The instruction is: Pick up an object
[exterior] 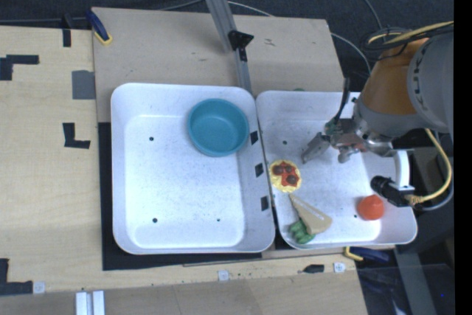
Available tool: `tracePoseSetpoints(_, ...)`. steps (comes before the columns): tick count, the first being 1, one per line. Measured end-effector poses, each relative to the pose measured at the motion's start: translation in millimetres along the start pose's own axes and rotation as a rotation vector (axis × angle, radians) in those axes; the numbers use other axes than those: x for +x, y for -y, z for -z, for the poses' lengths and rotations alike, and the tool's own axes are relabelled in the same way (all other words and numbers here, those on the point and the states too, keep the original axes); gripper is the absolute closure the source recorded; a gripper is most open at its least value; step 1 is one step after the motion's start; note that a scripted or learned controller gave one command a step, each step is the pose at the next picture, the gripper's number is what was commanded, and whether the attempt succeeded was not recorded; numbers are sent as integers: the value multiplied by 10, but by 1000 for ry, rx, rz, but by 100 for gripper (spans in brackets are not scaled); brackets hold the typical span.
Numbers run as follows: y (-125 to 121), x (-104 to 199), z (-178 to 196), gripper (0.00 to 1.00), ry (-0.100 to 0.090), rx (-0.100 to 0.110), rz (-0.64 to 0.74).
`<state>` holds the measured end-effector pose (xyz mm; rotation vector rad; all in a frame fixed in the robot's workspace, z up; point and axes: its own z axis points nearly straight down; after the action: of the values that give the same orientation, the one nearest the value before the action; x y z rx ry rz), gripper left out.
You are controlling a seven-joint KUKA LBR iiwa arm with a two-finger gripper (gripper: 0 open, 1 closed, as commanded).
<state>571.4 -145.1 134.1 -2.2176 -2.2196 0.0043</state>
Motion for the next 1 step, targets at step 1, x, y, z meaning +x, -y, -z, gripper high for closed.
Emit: tracePoseSetpoints(1,-9,-1,-447,0,2,-7,0)
